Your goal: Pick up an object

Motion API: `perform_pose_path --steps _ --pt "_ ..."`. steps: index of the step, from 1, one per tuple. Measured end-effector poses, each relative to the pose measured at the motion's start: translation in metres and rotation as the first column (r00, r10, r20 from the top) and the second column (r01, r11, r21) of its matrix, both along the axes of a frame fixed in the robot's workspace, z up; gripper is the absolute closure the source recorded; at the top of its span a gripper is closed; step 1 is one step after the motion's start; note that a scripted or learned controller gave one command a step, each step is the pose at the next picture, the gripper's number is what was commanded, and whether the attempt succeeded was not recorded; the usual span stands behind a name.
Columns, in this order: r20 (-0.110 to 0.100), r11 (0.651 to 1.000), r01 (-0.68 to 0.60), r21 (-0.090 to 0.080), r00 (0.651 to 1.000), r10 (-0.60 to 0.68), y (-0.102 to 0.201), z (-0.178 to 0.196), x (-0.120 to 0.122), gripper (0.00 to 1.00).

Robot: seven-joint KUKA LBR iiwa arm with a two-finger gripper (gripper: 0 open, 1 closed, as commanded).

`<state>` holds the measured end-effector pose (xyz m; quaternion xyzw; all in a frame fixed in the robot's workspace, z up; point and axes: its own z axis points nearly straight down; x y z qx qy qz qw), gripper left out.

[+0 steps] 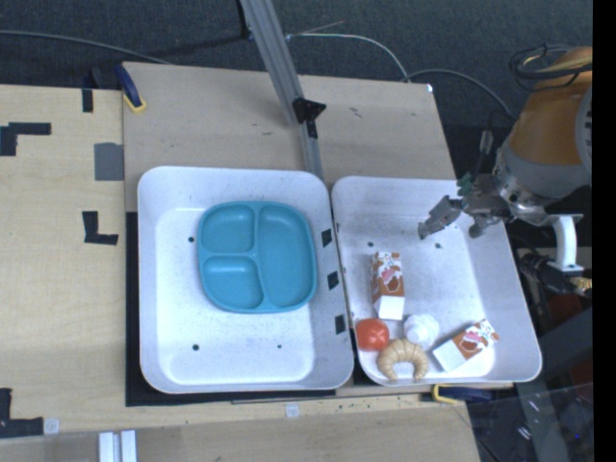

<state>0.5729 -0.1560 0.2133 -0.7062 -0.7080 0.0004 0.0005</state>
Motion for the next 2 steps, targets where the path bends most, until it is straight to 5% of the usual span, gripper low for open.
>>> perform_pose_path --steps 1,2 --pt "0.000 1.000 0.000 0.000 1.000 0.000 0.000 0.000 0.000 0.00" --pt "-0.006 1.000 0.000 0.000 1.000 0.000 0.001 -0.062 0.005 0.00"
